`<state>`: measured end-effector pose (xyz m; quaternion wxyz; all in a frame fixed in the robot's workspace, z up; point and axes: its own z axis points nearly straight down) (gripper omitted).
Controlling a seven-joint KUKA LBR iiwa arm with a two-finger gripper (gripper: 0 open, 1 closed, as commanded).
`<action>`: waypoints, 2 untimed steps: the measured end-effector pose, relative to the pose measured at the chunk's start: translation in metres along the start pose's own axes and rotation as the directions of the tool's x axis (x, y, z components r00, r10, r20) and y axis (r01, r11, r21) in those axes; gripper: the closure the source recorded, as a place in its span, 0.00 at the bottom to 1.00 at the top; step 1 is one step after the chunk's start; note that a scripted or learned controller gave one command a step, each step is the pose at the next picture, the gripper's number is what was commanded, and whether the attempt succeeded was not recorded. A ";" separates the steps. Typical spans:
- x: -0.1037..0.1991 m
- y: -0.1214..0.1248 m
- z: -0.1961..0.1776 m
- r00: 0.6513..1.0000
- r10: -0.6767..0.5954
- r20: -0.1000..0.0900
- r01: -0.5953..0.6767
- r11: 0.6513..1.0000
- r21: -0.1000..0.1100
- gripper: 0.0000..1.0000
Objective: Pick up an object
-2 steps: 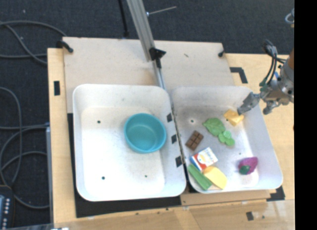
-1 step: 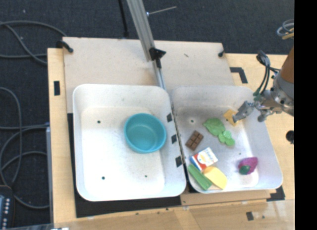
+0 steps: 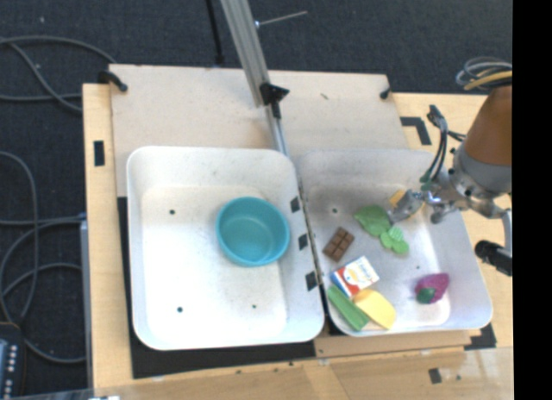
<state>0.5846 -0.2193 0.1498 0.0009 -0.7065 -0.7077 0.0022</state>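
Gripper [image 3: 405,209] over right bin [image 3: 315,174], just right of green leafy toy [image 3: 380,226]; finger state can't tell. Small carton [image 3: 354,277] below toy w/ red-blue print, text unreadable. Teal bowl [image 3: 252,231] in left bin [image 3: 142,165].

— What couldn't you make out from your end?

— The arm [image 3: 492,135] ran off the right edge, so I saw just its wrist. The gripper [image 3: 412,205] was too small to tell how it stood.

— And in the bin [image 3: 448,316]?

— A yellow thing [image 3: 397,197] sat partly hidden beside the gripper. The little box [image 3: 355,276] had print too blurred to read.
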 end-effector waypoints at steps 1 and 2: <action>-0.001 0.002 -0.014 1.000 0.000 0.000 0.000 1.000 -0.009 1.00; -0.008 -0.004 -0.073 1.000 0.003 0.001 -0.003 1.000 -0.012 1.00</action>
